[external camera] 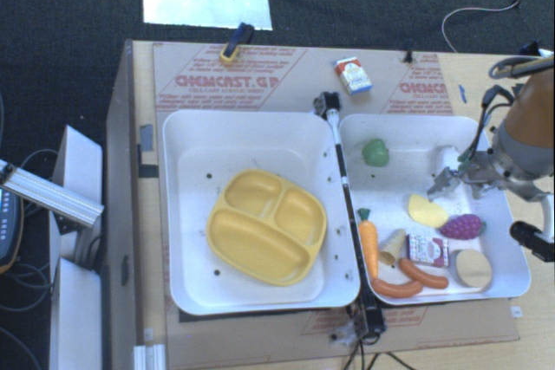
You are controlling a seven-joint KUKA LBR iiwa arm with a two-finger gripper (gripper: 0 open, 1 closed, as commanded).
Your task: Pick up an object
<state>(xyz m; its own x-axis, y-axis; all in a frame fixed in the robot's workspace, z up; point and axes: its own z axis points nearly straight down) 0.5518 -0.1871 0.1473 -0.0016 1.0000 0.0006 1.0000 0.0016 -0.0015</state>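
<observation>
We see the arm point(529, 130) reach over the right bin point(395, 130), its hand point(451, 178) low above the bin floor, just above the yellow slice point(427, 210). We cannot tell whether the hand is apart or together, and nothing shows between its tips. Taking the slice as our mark: the grapes point(461, 226) lie just right of it, the green ball point(375, 152) up and to its left, the carrot point(368, 243) to its lower left, the small box point(426, 249) just below it, the sausages point(409, 280) lower still, and the round biscuit point(473, 268) to its lower right. The left bin point(195, 160) holds a yellow tray point(266, 226). A carton point(353, 74) lies on the table point(286, 69) beyond the bins.
</observation>
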